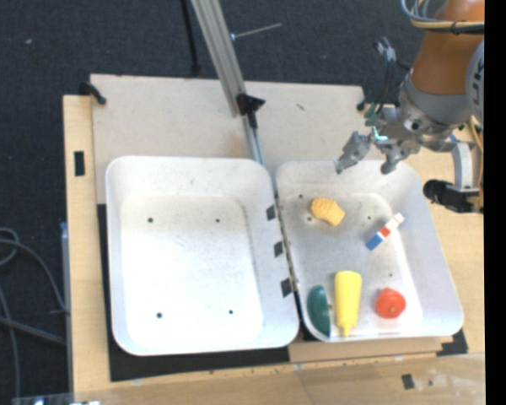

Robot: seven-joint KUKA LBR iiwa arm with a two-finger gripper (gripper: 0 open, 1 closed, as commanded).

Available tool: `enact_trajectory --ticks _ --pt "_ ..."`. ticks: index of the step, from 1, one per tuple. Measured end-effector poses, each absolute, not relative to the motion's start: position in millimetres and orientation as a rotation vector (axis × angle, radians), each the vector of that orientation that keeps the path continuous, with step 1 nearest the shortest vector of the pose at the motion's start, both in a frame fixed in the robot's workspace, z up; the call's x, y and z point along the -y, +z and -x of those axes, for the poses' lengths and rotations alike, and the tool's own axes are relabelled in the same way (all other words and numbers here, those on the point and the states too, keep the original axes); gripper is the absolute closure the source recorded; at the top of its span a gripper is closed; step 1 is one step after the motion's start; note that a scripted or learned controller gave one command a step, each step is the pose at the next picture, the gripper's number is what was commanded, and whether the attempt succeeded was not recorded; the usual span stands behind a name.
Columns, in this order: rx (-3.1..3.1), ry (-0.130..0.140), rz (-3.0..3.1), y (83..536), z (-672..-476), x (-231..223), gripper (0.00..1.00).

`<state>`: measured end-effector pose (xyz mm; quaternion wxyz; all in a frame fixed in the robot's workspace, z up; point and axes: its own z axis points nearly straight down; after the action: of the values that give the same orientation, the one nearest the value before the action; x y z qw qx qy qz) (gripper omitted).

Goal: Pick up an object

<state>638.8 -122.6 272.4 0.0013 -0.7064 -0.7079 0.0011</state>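
Arm, grey with orange band: enters from the right, gripper [370,154] above the far rim of the right bin [430,260]. Jaws apart, nothing between them.

Right bin contents:
- Pale yellow lumpy object [327,212], far-left part of the floor, nearest the gripper but apart from it.
- Small red, white and blue block [383,232], mid-floor, lying at a slant.
- Yellow bottle-shaped object [347,300], near edge, lengthwise.
- Dark green object [320,309], just beside the yellow one, on its left, against the bin wall.
- Red round object [390,303], near edge, right of the yellow one.

Left bin [118,251]: white, speckled floor.

Tabletop [80,226]: light wood; both bins side by side upon it. Slanted metal rail [219,45] behind the bins.
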Motion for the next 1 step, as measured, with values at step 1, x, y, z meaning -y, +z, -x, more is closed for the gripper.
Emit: enact_trajectory --ticks 1 --pt "2.226 -0.001 2.219 275.4 -639.5 122.7 0.0"
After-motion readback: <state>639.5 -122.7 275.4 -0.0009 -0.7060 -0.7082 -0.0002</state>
